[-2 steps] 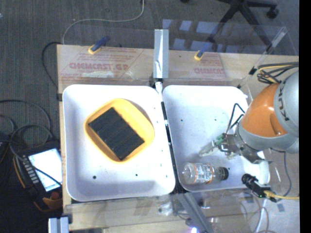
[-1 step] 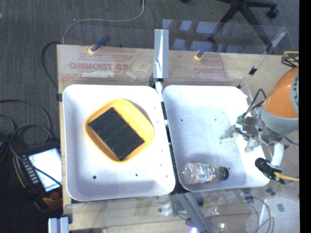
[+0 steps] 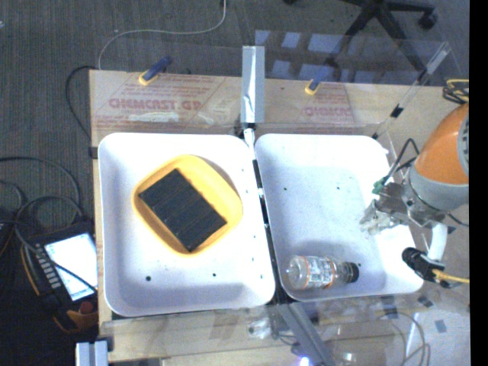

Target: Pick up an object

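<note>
The bottle point(image 3: 322, 271) lies on its side at 6 o'clock in the right bin point(image 3: 320, 166). The gripper point(image 3: 383, 210) sits at 3 o'clock; its state cannot be told. Approach across the bottle's body, centred.

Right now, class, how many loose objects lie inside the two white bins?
2: a yellow dish holding a dark pad in the left bin, and a bottle lying in the right bin.
</note>
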Controlling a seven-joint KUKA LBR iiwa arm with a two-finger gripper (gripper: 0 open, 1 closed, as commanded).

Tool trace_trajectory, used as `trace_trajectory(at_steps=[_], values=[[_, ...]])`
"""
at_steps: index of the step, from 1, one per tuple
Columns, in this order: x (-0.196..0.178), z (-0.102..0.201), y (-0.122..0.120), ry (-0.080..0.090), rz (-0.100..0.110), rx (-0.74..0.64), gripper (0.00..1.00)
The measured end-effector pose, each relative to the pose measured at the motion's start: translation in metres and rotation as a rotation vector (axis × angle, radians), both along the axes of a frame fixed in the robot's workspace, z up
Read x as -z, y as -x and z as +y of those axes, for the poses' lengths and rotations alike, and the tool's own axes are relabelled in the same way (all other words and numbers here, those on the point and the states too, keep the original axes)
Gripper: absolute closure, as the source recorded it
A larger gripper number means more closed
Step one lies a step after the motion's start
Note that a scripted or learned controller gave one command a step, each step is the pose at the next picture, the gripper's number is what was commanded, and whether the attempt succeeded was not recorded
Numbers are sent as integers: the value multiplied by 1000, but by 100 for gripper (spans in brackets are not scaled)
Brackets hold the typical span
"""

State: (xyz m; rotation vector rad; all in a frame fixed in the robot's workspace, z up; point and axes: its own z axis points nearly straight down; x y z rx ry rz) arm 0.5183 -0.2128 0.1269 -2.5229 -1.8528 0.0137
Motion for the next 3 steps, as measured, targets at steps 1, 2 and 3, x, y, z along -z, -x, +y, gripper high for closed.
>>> trace_trajectory(at_steps=[1, 2, 3], values=[[0, 1, 0, 0, 0, -1, 0], [-88, 20, 34, 3, -8, -300, 0], [-93, 82, 34, 0, -9, -422, 0]])
